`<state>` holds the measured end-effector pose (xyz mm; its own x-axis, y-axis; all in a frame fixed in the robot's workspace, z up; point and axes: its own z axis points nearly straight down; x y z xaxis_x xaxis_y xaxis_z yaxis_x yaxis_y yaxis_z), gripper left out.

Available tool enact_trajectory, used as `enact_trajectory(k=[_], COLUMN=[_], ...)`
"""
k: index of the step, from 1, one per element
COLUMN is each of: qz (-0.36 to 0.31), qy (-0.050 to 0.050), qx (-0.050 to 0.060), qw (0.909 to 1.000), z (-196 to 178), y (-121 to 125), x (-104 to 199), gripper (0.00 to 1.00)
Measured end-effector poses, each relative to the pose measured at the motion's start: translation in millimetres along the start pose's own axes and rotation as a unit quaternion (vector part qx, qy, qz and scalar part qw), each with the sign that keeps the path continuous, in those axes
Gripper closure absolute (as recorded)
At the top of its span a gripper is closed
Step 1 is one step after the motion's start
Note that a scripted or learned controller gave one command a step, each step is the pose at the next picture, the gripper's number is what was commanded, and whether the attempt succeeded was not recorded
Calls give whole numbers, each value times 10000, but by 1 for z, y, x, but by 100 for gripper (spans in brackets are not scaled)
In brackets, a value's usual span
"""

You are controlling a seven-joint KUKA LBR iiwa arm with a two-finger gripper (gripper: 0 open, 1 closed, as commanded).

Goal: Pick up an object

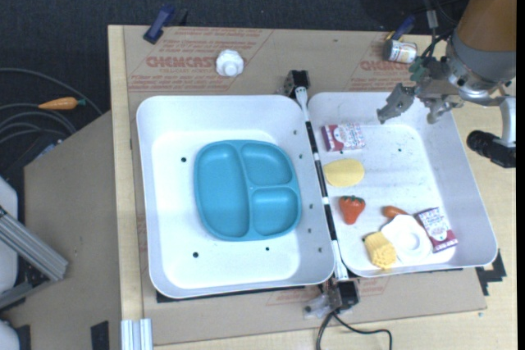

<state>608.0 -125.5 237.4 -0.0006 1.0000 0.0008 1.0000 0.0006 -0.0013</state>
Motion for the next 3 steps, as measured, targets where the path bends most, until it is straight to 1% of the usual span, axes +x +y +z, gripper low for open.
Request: enact_trajectory(k=[1,2,3], qz=[4,-2,7], qy=[-4,5,1], qx=[0,2,6], qw=[10000,10000,10000], z=[153,152,153], y=[52,59,10], x=[-35,22,34], gripper=[0,0,0])
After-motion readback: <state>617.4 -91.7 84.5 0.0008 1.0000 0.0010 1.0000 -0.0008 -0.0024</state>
